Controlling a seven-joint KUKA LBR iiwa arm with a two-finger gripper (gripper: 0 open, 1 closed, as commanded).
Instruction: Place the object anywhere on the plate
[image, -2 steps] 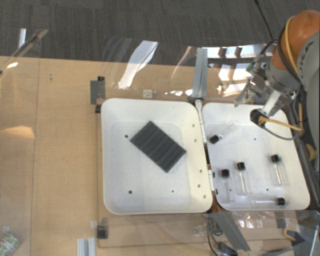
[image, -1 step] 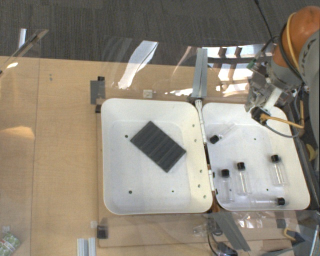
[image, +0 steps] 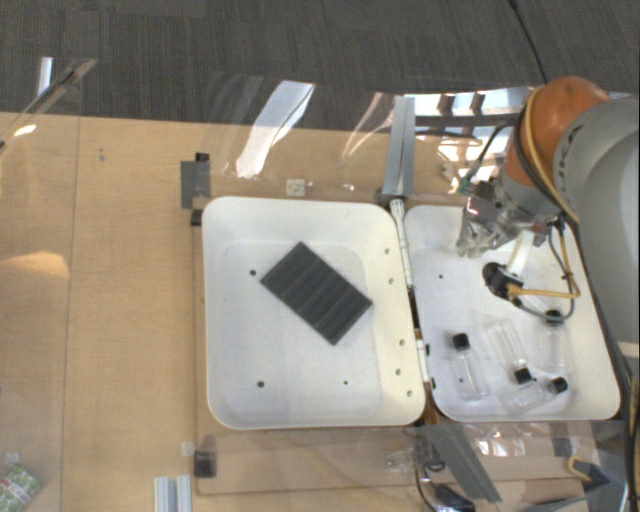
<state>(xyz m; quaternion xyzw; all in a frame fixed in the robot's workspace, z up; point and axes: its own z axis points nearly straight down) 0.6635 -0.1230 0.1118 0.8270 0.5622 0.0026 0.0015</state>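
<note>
Camera view: a light wooden table (image: 100, 300) carries two shallow white bins side by side, filling the middle and right of the frame. The left bin (image: 230, 400) is the larger in the picture. In it lies the plate (image: 316, 292), a dark grey, ribbed rectangle, flat on the bin floor and turned at a slant, a little above and left of the bin's centre. Nothing lies on the plate.

The right bin (image: 440, 290) holds the small things. Several clear vials (image: 470, 375) with black caps lie on their sides in its lower half, near one another. One cap shows left of the group and two more sit near the lower right corner of the bin. All of them are well apart from the plate, with the rims of both bins between.

The grey arm (image: 600, 150) comes in from the upper right corner of the frame, with its orange band (image: 550, 110) near the top edge. The hand (image: 470, 246) hangs over the upper part of the right bin, near its top rim and well above the vials in the picture. Whether the hand is apart or together cannot be told from here, and nothing is seen held in it. A black cable (image: 497, 276) with a yellowish wire loops just below the hand, over the bin floor.
</note>
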